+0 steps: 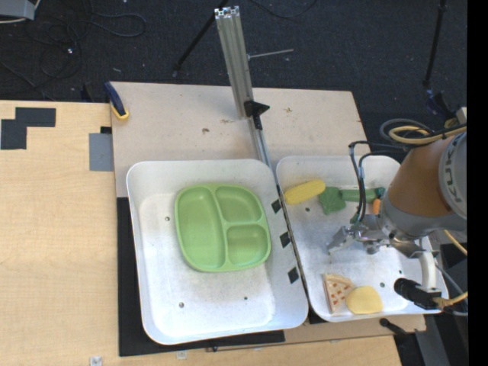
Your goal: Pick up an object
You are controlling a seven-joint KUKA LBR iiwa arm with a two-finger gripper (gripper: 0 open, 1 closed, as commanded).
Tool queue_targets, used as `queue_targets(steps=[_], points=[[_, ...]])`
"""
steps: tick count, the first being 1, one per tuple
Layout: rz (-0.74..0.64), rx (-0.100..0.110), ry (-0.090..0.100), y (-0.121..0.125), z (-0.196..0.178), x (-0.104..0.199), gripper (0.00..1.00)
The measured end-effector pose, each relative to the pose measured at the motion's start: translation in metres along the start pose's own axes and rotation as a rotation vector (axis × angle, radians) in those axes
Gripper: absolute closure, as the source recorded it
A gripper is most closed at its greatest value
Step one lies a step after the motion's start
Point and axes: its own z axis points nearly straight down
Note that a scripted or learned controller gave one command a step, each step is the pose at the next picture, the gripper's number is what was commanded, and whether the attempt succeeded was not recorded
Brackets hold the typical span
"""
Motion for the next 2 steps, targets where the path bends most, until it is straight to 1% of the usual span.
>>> queue_targets(steps=[1,2], points=[[0.002,-0.003,0.002,0.001,-0.013,0.000,1.00],[-0.003,-0.004,-0.002,0.004,-0.075,-0.006,1.00]])
